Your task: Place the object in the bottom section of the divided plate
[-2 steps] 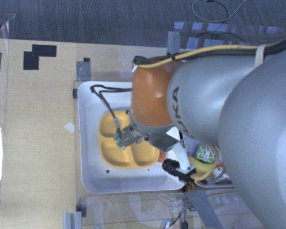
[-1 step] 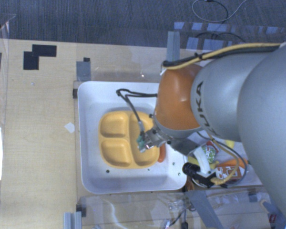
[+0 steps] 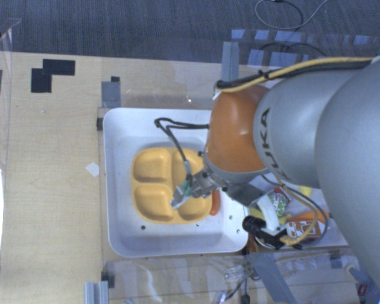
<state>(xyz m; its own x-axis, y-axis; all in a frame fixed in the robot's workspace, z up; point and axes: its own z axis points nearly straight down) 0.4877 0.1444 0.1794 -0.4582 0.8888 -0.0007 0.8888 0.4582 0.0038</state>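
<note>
Nearest you, a clutter of packets [image 3: 290, 223] lies in the right bin under the arm [image 3: 316, 125]. Beyond it, the gripper [image 3: 185, 194] hangs over the yellow divided plate [image 3: 153, 182] in the left bin [image 3: 123, 233]; you cannot tell its state. An orange object [image 3: 215, 202], perhaps a carrot, lies touching the plate's right rim, outside the sections.

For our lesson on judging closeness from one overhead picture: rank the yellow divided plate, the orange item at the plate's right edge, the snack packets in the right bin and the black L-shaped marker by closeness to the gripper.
From the gripper:
1. Yellow divided plate, directly beneath it.
2. Orange item, just right, at the plate's edge.
3. Snack packets, farther right, in the other bin.
4. Black L-shaped marker, far upper left on the bench.
</note>
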